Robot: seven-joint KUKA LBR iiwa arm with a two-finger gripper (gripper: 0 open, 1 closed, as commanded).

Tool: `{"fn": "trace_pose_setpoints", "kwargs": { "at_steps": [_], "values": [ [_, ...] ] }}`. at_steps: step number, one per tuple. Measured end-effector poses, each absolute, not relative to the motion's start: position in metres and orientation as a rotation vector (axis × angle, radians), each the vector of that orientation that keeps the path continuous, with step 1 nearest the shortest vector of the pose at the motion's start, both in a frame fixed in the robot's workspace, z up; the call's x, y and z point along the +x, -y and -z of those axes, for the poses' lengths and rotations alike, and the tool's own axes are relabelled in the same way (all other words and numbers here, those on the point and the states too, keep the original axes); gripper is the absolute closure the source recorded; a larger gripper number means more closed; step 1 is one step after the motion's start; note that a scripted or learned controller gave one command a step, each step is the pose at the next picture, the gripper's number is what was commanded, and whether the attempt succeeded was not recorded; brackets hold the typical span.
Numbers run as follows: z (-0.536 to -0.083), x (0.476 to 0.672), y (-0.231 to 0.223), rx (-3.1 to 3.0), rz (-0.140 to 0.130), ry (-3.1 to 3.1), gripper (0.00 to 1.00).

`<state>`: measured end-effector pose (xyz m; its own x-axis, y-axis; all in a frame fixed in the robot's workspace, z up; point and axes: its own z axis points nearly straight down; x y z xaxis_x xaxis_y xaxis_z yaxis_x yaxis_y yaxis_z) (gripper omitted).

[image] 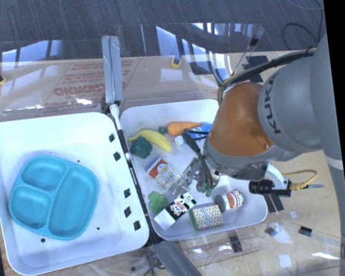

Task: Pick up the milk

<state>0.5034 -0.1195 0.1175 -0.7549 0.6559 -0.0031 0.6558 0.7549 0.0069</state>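
The milk (pixel 181 205) is a small carton with black and white cow patches. It lies near the front edge of the right bin (pixel 157 112), between a green item (pixel 157 202) and a patterned can (pixel 207 216). My gripper (pixel 199 176) hangs over the middle of the right bin, just above and to the right of the milk. It is beside a red and white carton (pixel 158 169), and nothing visibly sits in its grasp. The grey arm with its orange band (pixel 240 126) covers the bin's right part.
In the right bin also lie a banana (pixel 155 139), a carrot (pixel 183 126), a dark green item (pixel 140 147) and a red can (pixel 232 200). The left bin (pixel 10 138) holds a blue divided plate (pixel 53 196). Cables and small parts lie on the bench at the right.
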Motion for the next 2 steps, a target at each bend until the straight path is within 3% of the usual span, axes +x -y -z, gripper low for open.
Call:
{"fn": "trace_pose_setpoints", "kwargs": {
  "at_steps": [1, 2],
  "values": [
    [-0.191, 0.477, 0.068, 1.03, 0.001, -2.971, 1.0],
    [-0.19, 0.477, 0.04, 0.276, 0.0, -3.134, 1.0]
  ]
}}
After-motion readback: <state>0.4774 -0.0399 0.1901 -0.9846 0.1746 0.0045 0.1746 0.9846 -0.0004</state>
